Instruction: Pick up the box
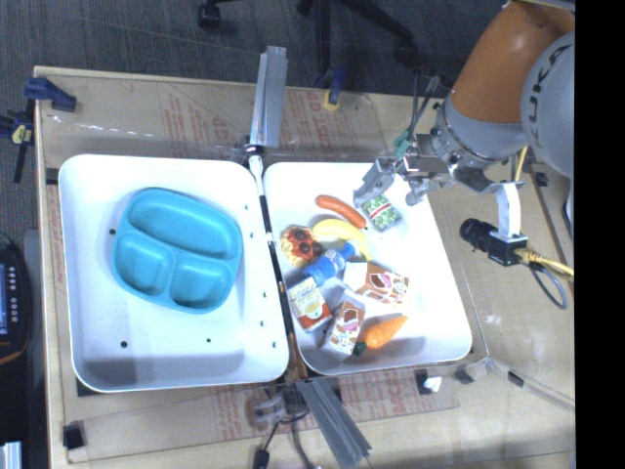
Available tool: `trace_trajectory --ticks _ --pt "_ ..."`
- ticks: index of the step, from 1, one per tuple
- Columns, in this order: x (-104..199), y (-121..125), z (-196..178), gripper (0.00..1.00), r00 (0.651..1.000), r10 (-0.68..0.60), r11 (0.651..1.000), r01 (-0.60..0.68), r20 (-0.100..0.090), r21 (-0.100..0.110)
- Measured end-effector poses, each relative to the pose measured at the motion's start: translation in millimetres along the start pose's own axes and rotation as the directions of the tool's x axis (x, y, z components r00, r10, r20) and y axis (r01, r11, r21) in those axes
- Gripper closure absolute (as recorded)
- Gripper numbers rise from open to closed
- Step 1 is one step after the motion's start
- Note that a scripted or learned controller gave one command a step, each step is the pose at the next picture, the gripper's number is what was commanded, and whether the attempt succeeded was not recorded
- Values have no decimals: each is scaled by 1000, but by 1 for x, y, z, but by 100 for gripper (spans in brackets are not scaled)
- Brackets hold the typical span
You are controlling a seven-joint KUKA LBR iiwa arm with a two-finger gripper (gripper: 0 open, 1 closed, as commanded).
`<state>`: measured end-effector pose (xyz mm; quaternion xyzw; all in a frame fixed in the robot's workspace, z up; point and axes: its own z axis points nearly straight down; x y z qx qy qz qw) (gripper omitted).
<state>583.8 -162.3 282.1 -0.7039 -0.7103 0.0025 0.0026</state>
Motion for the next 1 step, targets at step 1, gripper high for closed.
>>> trace_trajectory --ticks 1 --pt "-3 49 171 0 951 -308 951 308 -1 0"
